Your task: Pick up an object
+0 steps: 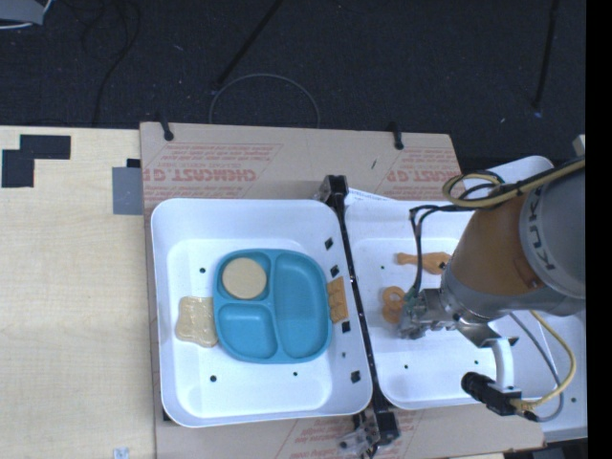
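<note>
My gripper (411, 318) is low in the right bin (402, 390), its tip beside a small orange-tan pretzel-like piece (393, 301) just to its upper left. A thin orange stick-shaped piece (423, 259) lies farther back in the same bin. In the left bin (191, 400) a blue divided plate (273, 306) holds a round tan cookie (243, 277) in its upper-left compartment. A pale bread-like slice (196, 320) lies against the plate's left edge, and a small brown cracker (337, 299) leans at its right edge. The arm's bulk hides the fingers.
The black divider (349, 295) runs between the two bins. The arm's orange band (492, 256) and grey body cover the right bin's right half. Cardboard (287, 165) lies under the bins, with the wooden bench (67, 304) to the left.
</note>
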Robot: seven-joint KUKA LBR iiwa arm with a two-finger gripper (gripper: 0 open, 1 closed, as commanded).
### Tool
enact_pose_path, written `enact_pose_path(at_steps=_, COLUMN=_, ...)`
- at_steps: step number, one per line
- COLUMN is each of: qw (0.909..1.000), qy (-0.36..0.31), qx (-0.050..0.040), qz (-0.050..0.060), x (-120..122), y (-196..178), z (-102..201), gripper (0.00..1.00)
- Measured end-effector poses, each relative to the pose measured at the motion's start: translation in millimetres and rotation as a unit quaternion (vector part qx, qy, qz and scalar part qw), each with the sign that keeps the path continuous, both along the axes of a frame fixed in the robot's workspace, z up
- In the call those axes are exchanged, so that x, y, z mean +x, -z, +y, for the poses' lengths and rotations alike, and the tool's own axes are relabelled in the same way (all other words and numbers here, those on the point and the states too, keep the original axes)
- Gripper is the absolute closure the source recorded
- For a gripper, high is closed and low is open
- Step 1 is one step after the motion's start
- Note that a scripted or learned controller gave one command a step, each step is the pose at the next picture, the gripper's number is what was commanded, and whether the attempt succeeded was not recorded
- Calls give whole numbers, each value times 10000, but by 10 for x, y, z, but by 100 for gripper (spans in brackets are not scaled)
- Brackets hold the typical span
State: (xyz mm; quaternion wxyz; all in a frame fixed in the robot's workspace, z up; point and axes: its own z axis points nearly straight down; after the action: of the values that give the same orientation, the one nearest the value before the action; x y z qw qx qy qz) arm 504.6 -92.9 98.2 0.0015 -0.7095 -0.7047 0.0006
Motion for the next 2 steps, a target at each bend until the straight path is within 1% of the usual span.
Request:
enact_pose_path(at_steps=1, qw=10000, qy=-27, qx=-6, qz=-11, x=10, y=-603, z=-66, gripper=100)
enact_pose_path(at_steps=2, qw=10000, qy=-40, qx=-6, qz=-29, x=16, y=-1216, z=-15, gripper=100)
